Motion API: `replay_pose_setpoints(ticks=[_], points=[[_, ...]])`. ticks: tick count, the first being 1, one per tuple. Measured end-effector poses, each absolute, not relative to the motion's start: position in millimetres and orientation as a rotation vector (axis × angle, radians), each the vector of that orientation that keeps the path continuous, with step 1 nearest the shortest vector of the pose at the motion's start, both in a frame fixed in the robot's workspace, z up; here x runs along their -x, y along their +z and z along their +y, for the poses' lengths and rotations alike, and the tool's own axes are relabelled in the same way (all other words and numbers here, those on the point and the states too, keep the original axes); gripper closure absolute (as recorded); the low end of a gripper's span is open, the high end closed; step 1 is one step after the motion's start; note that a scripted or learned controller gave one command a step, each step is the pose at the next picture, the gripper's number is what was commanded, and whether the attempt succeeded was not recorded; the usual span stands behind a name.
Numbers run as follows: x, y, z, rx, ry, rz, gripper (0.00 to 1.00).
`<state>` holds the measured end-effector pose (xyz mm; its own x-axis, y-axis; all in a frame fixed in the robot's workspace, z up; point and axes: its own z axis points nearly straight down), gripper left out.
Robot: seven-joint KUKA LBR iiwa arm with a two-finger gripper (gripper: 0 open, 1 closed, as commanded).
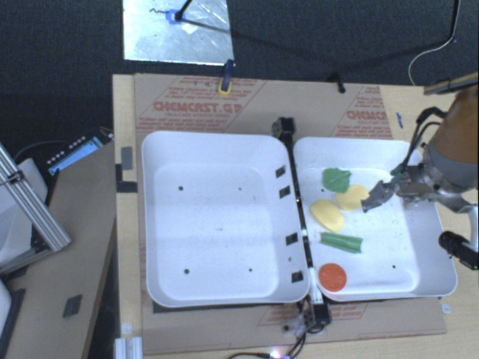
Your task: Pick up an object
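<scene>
So the arm (pixel 456 144) came in from the right and sat over the right bin (pixel 430 279), with its gripper (pixel 374 197) low down near the middle of that bin. The tip was right beside the far yellow piece (pixel 352 197), on that piece's right edge, maybe touching it, hard to say from this angle. Honestly I couldn't tell what the tool was doing, it was just a dark blob at this size. Nothing was visibly lifted.

All the stuff was in the right bin, bunched toward its left half. A green lump (pixel 336 179) sat farthest back, just left of the far yellow piece and touching or nearly touching it. A second yellow piece (pixel 327 215) lay nearer and a bit left, just beside the first one. Nearer still there was a green stick (pixel 341 241) lying roughly left to right. An orange disc (pixel 333 277) sat in the near left corner of the bin, apart from the rest.

The left bin (pixel 161 223) was next to it, the two meeting along a dark hinge strip with clips. Both sat on a cardboard sheet (pixel 194 107) with red print. A shiny metal plate (pixel 177 21) lay on the dark floor at the far side.
</scene>
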<state>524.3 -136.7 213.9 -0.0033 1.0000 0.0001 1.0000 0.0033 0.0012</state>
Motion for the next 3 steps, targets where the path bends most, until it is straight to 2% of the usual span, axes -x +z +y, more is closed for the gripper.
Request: replay_pose_setpoints(ticks=[1, 2, 3], points=[[-519.0, 79.2, -111.9, -2.222, 0.002, 2.224, 0.00], [-522.4, 97.4, -113.9, -2.214, 0.011, 2.218, 1.00], [-600.0, 85.6, -88.5, -2.207, 0.009, 2.225, 1.00]])
